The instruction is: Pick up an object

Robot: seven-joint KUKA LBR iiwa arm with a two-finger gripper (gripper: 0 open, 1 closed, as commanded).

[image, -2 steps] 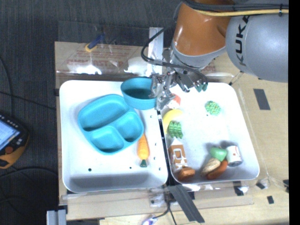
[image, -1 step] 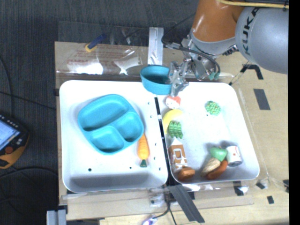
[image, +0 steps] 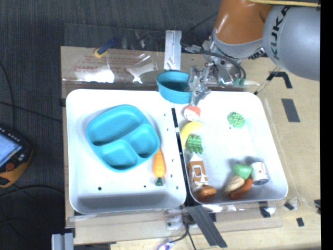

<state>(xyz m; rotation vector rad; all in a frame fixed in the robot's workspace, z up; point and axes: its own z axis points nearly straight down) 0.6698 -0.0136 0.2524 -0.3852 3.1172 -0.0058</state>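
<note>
- Camera view from above: I see the arm [image: 270,20] reaching in from the right, gripper [image: 199,90] over the back edge of the right bin [image: 270,134].
- Blue cup [image: 174,86] sits tilted at the gripper's fingers, above the back rim where the two bins meet; one finger looks to be at the cup's rim, so it reads as pinched on the cup wall, though I can't make out the far finger clearly.
- Left bin [image: 78,155]: blue divided plate [image: 122,137], carrot [image: 158,164] just beside it near the divider.
- Right bin: small red-and-white piece [image: 192,111] just below the gripper, yellow banana [image: 188,128], green piece [image: 194,143], orange carton [image: 197,172], green ball [image: 236,120] apart at the back.
- Front right corner: cluster of toy foods with a small can [image: 259,173].
</note>
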